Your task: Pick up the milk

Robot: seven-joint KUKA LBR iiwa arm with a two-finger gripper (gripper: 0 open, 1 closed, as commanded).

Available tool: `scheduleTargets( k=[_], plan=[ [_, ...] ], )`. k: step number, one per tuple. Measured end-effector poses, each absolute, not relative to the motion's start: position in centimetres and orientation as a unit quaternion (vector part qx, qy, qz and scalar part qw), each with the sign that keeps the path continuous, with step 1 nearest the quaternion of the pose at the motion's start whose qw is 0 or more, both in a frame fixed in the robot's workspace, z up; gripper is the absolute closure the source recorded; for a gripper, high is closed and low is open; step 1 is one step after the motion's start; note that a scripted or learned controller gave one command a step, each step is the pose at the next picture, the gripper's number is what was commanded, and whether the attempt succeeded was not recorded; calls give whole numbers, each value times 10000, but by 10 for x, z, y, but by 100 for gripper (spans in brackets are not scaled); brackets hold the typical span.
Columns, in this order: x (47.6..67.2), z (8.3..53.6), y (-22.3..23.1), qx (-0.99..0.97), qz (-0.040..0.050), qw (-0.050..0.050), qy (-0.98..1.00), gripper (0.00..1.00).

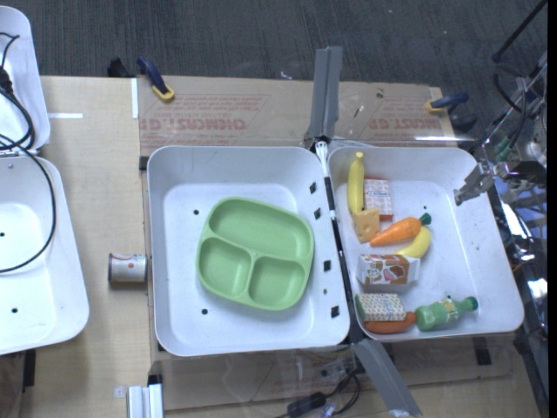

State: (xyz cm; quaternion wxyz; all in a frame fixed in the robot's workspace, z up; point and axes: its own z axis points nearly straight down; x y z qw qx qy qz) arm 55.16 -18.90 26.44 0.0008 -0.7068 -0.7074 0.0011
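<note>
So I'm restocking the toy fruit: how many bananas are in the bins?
2, both in the right bin: one banana upright by the divider, another banana under the carrot. More may be hidden.

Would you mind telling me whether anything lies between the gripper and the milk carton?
Nothing visible does. The gripper is above the right bin's bare right part, with open floor across to the milk. The carrot and banana piece lie just beyond it.
</note>
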Motion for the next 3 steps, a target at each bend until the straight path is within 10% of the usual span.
scheduleTargets(
  k=[1,2,3],
  plan=[
    [542,121,-105,-6976,8,7,-7165,0],
    [479,93,-105,-6765,-15,-22,-7364,0],
    [478,92,-132,-5298,-6,-14,-8481,0]
  ],
)
